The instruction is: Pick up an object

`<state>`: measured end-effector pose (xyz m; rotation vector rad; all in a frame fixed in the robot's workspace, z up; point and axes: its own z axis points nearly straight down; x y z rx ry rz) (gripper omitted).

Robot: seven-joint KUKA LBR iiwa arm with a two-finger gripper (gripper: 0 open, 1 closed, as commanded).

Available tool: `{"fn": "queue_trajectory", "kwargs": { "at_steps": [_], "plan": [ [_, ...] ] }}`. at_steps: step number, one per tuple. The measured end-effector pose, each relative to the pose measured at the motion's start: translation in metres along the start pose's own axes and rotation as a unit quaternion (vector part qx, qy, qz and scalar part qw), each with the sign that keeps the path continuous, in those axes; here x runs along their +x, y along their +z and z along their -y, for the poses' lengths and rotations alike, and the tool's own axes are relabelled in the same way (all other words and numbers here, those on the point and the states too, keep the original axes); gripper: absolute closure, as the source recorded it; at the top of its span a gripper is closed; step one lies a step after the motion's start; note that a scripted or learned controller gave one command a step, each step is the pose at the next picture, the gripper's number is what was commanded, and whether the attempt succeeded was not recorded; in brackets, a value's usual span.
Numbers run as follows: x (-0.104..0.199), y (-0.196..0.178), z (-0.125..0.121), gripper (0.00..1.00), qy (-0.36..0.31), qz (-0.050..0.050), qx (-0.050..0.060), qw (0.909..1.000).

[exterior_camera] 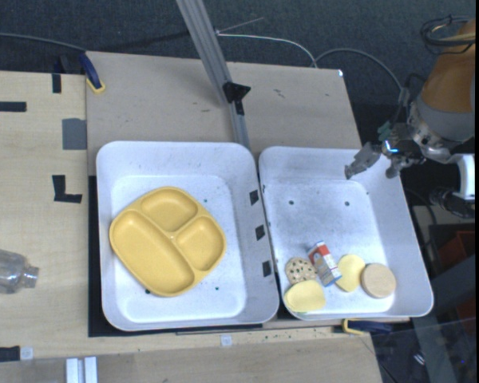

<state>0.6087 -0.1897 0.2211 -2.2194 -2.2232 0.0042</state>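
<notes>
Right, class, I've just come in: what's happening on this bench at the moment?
A grey robot arm with an orange band reaches in from the right; its gripper hangs over the right white bin's far right corner, holding nothing. Small food-like items, including a chocolate-chip cookie, sit untouched at that bin's near edge. A yellow divided plate lies in the left white bin.

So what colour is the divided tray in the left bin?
Yellow. The divided tray shows plainly in the camera view, lying in the left white bin.
</notes>
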Motion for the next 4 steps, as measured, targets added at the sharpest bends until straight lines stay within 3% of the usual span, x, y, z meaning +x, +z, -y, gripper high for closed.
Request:
{"fn": "queue_trajectory", "kwargs": {
  "at_steps": [1,2,3,4],
  "plan": [
    [0.055,0.064,-0.071,0.0,-0.003,-0.001,0.0,1.0],
    [0.191,0.009,-0.034,0.0,-0.004,-0.003,-0.001,1.0],
    [0.146,0.034,-0.069,0.0,0.001,0.0,0.0,1.0],
    [0.096,0.04,-0.072,0.0,0.002,0.001,0.0,1.0]
  ]
}}
